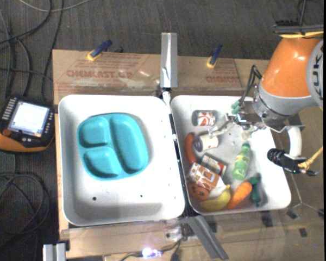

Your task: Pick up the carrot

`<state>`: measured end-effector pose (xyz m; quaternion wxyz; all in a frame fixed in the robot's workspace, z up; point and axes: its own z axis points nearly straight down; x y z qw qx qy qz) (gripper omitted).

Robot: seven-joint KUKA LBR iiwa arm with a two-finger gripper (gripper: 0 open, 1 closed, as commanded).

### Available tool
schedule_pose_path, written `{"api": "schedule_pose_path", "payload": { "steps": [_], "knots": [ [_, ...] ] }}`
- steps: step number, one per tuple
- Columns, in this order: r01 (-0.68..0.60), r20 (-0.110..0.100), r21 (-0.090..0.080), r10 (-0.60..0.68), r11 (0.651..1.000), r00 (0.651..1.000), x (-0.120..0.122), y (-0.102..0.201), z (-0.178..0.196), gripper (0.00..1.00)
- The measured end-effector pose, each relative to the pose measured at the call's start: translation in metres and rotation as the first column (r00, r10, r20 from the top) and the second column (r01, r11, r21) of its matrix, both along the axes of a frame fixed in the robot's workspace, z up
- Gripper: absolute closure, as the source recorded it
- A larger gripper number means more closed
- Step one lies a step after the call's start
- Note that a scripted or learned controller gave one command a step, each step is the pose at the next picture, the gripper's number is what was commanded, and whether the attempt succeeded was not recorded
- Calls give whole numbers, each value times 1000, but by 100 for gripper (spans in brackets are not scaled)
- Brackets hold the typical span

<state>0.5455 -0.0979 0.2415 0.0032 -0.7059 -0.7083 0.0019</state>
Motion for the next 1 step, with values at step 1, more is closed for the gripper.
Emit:
{"api": "schedule_pose_path", "payload": {
  "steps": [1],
  "knots": [
    [-8,-1,0,8,1000,1000,-51,-23,-33,0]
  ]
}}
